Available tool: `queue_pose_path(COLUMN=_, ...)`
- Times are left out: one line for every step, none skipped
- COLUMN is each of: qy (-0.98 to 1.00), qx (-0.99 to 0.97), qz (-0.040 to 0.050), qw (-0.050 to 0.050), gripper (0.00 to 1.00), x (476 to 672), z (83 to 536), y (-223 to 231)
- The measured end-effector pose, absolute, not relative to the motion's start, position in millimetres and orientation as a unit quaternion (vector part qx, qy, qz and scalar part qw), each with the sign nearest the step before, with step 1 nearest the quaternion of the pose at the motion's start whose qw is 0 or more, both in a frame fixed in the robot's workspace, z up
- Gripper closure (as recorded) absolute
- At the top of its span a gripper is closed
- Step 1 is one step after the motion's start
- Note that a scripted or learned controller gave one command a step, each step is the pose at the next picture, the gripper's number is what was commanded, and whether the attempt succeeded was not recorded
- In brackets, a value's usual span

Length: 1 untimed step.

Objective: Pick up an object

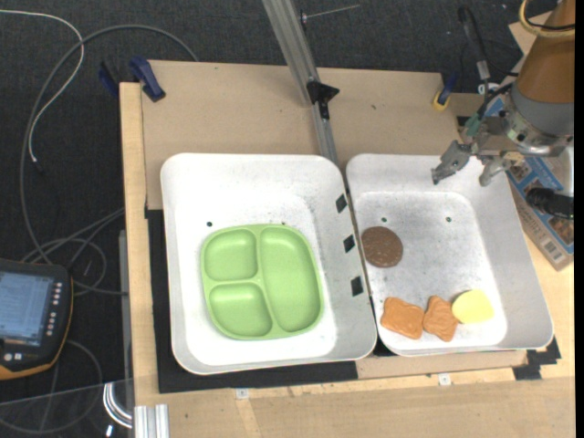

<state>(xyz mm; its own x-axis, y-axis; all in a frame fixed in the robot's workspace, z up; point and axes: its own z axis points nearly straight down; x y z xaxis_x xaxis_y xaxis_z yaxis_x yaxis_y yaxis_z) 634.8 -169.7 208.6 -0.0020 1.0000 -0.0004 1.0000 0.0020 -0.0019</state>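
A green three-compartment plate (263, 281) lies in the left bin (182, 245). In the right bin (493, 245) sit a brown round cookie (381, 246), two orange crackers (402, 318) (440, 318) touching, and a yellow piece (473, 307). Above its far edge hovers the gripper (470, 169), fingers apart, holding nothing.
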Motion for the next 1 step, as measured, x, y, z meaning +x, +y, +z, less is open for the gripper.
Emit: queue_pose_path(qy=-0.709, qx=-0.706, qz=-0.0001, qw=-0.001, gripper=1.0, x=635.9, z=220.5, y=-169.3)
